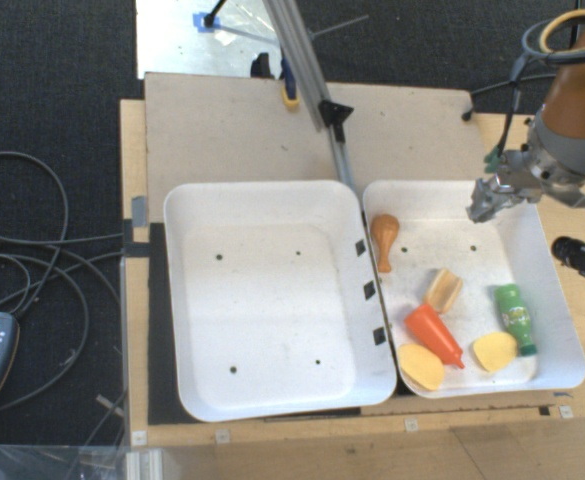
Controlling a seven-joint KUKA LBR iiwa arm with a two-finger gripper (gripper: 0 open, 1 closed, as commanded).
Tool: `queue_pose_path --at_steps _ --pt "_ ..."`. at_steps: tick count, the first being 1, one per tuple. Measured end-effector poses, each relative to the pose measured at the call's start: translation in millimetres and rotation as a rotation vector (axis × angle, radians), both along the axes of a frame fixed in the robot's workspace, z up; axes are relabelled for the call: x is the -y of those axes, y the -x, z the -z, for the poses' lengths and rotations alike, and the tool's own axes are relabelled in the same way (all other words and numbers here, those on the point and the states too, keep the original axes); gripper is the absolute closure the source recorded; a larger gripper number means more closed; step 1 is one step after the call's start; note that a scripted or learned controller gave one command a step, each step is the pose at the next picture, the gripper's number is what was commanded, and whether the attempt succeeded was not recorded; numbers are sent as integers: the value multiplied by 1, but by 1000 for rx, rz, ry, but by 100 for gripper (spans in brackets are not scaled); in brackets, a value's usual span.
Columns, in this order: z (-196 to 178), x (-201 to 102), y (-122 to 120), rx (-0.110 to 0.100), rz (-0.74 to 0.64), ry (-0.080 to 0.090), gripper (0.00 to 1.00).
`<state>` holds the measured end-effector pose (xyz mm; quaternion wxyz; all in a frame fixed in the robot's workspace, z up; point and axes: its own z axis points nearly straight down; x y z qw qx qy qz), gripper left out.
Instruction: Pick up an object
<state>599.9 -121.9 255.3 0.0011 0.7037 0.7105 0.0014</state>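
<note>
— Yellow pieces (421, 366) sit lowest in the right bin (562, 358), beside an orange cone (434, 334) and green bottle (515, 317).
— And the gripper (484, 205)?
— Upper right, above that bin; whether it's spread, I cannot tell

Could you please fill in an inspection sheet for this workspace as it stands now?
Surface: bench bearing left bin and right bin.
Job's things: in the right bin, wooden spoon, bread piece, orange bottle, green bottle, two yellow pieces.
Clutter: nothing seen.
Grippers: claw above the right bin's far edge, holding nothing visible.
Cables: black loops on the floor, left.
Surroundings: dark carpet; metal pole.
</note>
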Motion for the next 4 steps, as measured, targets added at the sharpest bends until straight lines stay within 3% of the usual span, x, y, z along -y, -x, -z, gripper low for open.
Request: queue_pose_path --at_steps 3,4 --pt "17 -160 -53 -1 -1 -2 100" --pt "16 -206 -60 0 0 -2 100"
